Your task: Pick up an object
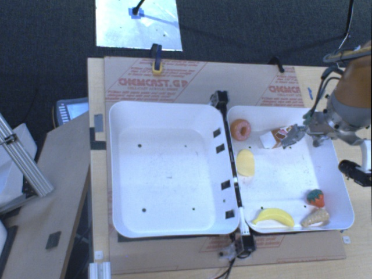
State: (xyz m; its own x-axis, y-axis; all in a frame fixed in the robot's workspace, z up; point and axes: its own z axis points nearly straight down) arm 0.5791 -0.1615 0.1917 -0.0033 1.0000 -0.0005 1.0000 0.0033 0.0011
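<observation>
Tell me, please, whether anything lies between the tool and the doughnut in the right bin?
Nothing blocks it outright. The tool hovers at the right bin's far side, beside a small white and red item. That item lies between it and the doughnut, low on the bin floor.

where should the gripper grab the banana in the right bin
Grip the banana across its thick middle, coming straight down from above. It lies flat near the bin's front wall, curved with ends toward that wall, so the fingers should close across its narrow width, clear of the wall.
</observation>
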